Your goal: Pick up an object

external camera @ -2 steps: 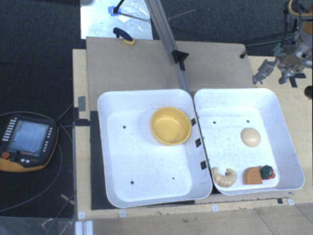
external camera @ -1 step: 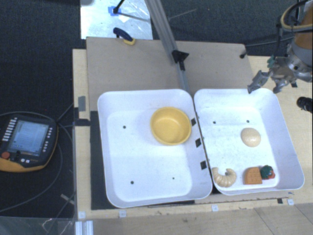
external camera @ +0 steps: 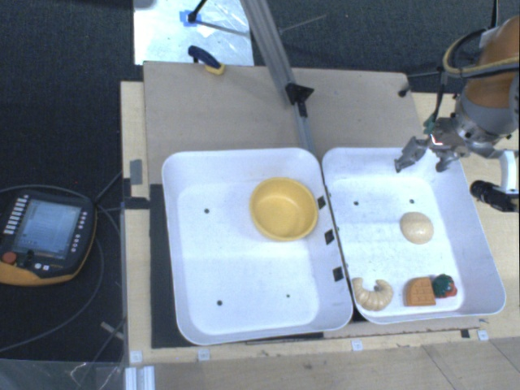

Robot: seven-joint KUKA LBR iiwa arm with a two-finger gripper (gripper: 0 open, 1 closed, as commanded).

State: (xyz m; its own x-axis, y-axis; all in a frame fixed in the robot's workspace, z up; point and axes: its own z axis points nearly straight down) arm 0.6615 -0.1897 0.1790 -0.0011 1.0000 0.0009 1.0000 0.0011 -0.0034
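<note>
My gripper [external camera: 423, 158] hangs over the far edge of the right bin [external camera: 382, 177], its two dark fingers spread apart and open, with nothing between them. In that bin lie a cream egg-shaped piece [external camera: 417, 227] near the middle, a pale croissant-like piece [external camera: 373, 293] at the near left, and an orange cracker-like piece with a red and green bit [external camera: 429, 289] at the near right. A yellow bowl [external camera: 283, 208] sits upright in the left bin [external camera: 203, 299], toward its far right.
A grey metal pole [external camera: 272, 43] slants from the top down to the gap between the bins. A teach pendant [external camera: 42, 234] lies on the dark floor at left. A blue and yellow clamp [external camera: 205, 58] rests at the board's far edge.
</note>
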